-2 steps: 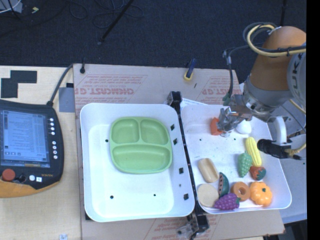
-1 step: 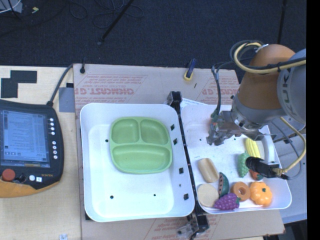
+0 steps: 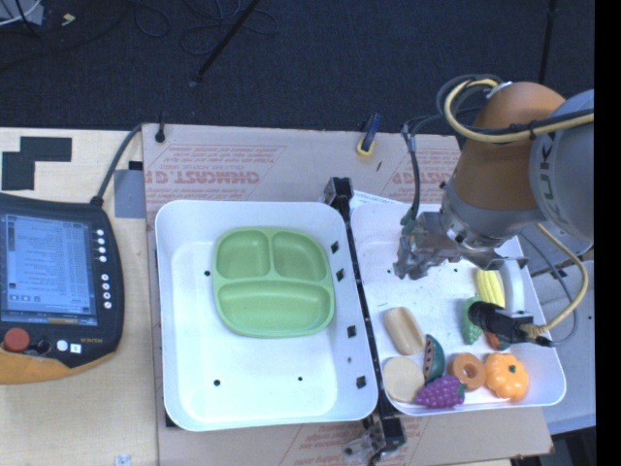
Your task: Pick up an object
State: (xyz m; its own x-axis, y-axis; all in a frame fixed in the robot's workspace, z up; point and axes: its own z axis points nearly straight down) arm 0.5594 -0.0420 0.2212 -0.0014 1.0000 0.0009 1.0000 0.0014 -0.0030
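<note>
Two white bins sit side by side; toy food crowds the right bin's near end. Gripper hovers farther back; jaw state indeterminate. Descend onto the isolated bread roll

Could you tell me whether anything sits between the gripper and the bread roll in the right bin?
Nothing visible does. The gripper hangs over bare bin floor at the back of the right bin, and the bread roll lies nearer the camera, with only white floor between them.

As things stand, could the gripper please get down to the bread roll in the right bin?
Probably yes: the gripper hovers just above and behind the bread roll, with bare bin floor between them.
</note>
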